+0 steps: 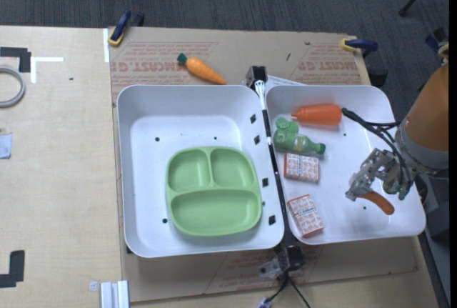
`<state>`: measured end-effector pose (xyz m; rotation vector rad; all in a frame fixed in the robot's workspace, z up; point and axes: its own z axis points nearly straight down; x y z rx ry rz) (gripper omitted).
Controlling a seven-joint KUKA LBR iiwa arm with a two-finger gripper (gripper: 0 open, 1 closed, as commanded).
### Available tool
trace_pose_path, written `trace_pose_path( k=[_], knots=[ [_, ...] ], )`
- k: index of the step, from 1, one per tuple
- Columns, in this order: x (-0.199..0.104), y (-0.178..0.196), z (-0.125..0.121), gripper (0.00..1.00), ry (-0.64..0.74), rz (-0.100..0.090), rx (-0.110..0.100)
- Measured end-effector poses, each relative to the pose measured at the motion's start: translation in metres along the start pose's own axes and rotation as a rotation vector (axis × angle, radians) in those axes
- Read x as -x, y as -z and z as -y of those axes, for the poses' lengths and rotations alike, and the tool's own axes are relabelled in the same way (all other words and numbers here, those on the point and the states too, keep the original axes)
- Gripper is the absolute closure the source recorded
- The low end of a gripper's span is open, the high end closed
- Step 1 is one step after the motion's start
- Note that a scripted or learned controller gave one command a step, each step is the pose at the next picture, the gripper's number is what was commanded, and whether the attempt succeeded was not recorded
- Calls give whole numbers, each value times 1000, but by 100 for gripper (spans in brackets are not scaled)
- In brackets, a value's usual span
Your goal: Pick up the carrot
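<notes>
The worktop carries two white bins. The left bin holds a green divided plate. The right bin holds an orange bottle at 12 o'clock, a green bottle just below it, and two small boxes toward 7 o'clock. A carrot with a green top lies on the cardboard outside the bins, at 12 o'clock from the left bin. My gripper is low at 4 o'clock in the right bin, and a small orange piece lies just under it; I cannot tell what this piece is, or how wide my gripper stands. I judge I am at the grasping step. Next I must close on the piece and lift carefully.
</notes>
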<state>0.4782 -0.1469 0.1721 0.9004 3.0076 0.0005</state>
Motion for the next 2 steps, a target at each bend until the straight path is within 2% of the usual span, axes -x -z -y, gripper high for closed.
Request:
trace_pose_path(
  k=[1, 2],
  knots=[
    [26, 37, 39, 100, 365, 2, 0],
    [2, -69, 3, 100, 289, -1, 0]
  ],
)
